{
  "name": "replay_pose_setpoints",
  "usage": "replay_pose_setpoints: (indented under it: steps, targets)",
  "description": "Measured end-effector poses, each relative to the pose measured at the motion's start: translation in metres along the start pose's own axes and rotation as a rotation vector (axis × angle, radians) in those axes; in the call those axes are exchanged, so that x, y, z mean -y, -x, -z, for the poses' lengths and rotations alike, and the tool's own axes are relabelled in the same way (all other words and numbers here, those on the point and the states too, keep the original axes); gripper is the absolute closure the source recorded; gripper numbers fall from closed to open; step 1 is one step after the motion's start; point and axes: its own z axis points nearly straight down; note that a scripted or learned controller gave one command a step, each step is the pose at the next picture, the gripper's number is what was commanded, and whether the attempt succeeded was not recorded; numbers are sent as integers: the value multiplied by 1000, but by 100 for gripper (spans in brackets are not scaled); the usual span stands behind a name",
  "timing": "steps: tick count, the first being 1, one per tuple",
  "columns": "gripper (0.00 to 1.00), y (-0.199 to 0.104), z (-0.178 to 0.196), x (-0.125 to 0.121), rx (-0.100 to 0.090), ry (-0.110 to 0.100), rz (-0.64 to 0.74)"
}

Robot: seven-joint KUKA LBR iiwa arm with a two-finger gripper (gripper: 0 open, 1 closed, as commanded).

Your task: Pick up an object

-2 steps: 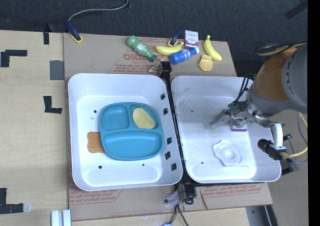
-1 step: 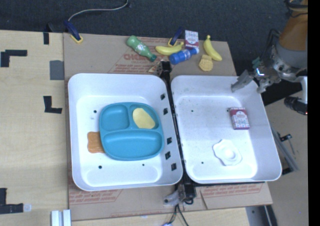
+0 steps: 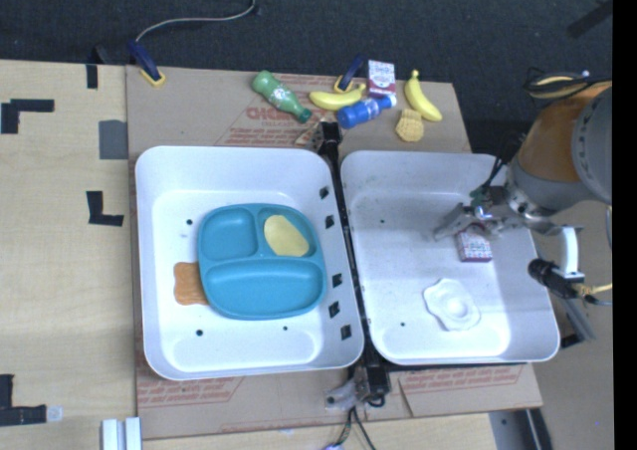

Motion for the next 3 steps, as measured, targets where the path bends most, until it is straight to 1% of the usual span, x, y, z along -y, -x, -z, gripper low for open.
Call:
replay_pose_setpoints:
  steps: [1, 2, 3]
  targets:
    - [100, 1, 13, -3, 5, 9, 0]
    - [0, 1, 13, -3, 5, 9, 1]
    - [0, 4, 7, 8, 4, 10, 2]
